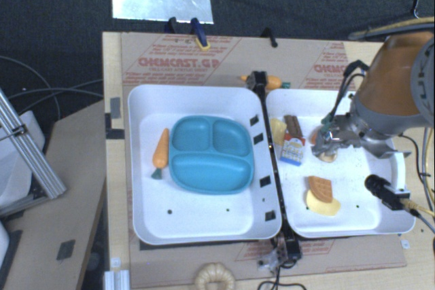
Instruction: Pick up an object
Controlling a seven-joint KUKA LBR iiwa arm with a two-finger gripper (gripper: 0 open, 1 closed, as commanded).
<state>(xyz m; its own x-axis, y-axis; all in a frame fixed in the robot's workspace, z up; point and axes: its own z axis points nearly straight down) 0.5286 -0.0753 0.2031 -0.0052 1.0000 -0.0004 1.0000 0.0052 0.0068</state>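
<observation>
The tool (327, 144) sits low in the right bin (380, 224), at the right centre of the frame, directly over a small tan item (329, 156) that lies near the bin's upper middle. Whether the tool is open or closed cannot be determined; the arm's wrist hides most of it.

Candidate items in the right bin:
- Small tan item: partly hidden, type unclear. Probably light and rigid.
- Toast slice (320, 187) resting on a yellow piece (325, 205), lower centre of the bin. Likely hollow plastic: light, stiff, smooth. Grip across the short edges; a flat face may slip.
- Small box (293, 149) and brown bar (293, 125), touching, near the bin's left wall. Close packing limits access.

The left bin (146, 146) holds a blue divided plate (207, 153) and a toy carrot (160, 149) just beside it. The carrot is narrow; grip across its middle.
</observation>
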